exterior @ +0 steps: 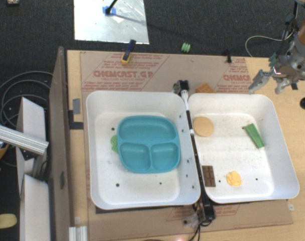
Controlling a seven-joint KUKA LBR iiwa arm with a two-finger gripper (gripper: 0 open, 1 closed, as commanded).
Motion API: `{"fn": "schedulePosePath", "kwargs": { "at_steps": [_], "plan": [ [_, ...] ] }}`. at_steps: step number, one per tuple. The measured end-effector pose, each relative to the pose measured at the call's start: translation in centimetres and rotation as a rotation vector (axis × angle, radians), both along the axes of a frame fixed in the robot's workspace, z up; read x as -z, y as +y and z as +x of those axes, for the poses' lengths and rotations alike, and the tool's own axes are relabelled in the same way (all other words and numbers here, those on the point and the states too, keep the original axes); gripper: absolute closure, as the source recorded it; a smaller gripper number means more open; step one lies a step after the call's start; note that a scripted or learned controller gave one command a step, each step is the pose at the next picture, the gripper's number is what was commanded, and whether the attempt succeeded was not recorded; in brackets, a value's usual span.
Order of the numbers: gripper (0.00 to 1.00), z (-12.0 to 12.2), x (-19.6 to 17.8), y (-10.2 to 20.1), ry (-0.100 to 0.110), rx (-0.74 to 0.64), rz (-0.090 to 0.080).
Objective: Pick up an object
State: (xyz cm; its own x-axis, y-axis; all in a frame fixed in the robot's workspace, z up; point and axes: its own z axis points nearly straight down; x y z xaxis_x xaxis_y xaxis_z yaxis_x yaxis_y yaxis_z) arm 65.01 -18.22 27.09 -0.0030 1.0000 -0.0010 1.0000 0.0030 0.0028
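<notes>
My gripper (271, 83) hangs at the far right, above the back right corner of the right bin (280, 134), fingers spread open with nothing between them. In the right bin lie a tan round disc (203, 126) near the left wall, a green oblong piece (254, 135) toward the right, a yellow lump (233, 178) at the front, and a brown chocolate-like bar (208, 175) at the front left. The left bin (99, 154) holds a blue divided plate (148, 143) with a small green item (113, 143) peeking out at its left edge.
Both bins rest on a cardboard sheet (142, 69) on the bench. An orange piece (205, 88) lies just behind the bins' junction. A clamp (182, 88) joins the bins at the back. Cables (11, 92) and a metal rail (19, 138) sit at the left.
</notes>
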Motion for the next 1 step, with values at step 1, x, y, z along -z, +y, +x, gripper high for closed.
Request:
{"fn": "schedulePosePath", "kwargs": {
  "at_steps": [1],
  "plan": [
    [0.00,-1.86,15.35,-2.48,0.015,0.004,0.004]
  ]
}}
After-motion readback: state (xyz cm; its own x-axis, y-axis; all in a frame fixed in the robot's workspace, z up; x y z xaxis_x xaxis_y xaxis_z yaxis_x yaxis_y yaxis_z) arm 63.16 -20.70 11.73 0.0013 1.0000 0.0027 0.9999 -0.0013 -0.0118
